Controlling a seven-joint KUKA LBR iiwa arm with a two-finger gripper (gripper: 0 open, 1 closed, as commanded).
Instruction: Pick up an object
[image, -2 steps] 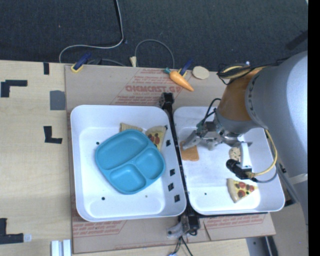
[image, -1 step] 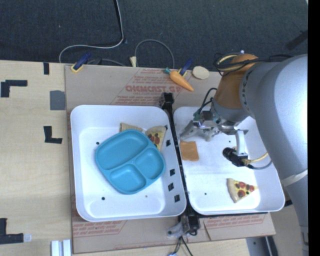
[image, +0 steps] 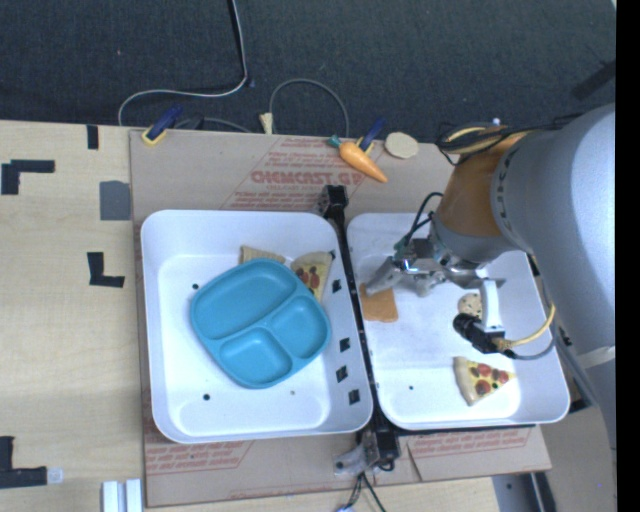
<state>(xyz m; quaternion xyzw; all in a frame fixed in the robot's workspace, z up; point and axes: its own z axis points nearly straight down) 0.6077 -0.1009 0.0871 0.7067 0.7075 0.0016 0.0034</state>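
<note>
- The gripper (image: 385, 278) reaches into the right bin (image: 530, 405) near that bin's left wall, by the black divider (image: 347, 290) between the two bins.
- Its metal tip lies just above a tan slice of toast (image: 380, 306); whether it touches the toast cannot be told, and nothing is seen between the tips.
- How wide the gripper stands cannot be told from this angle.
- The toast lies close to the right bin's left edge, with little room between it and the wall.
- A pizza slice (image: 481, 379) lies toward the right bin's lower right, near the front rim, well apart from the toast.
- A small round cookie (image: 470, 303) lies beside the arm's white fitting, partly hidden.
- The middle floor of the right bin between toast and pizza slice is bare white.
- The left bin (image: 160, 330) bears a blue divided plate (image: 260, 322) set at a slant; flat food pieces (image: 312, 270) poke out from behind its upper edge, near the divider.
- A toy carrot (image: 361, 161) and a pale disc (image: 401, 146) lie on the cardboard behind the bins.
</note>
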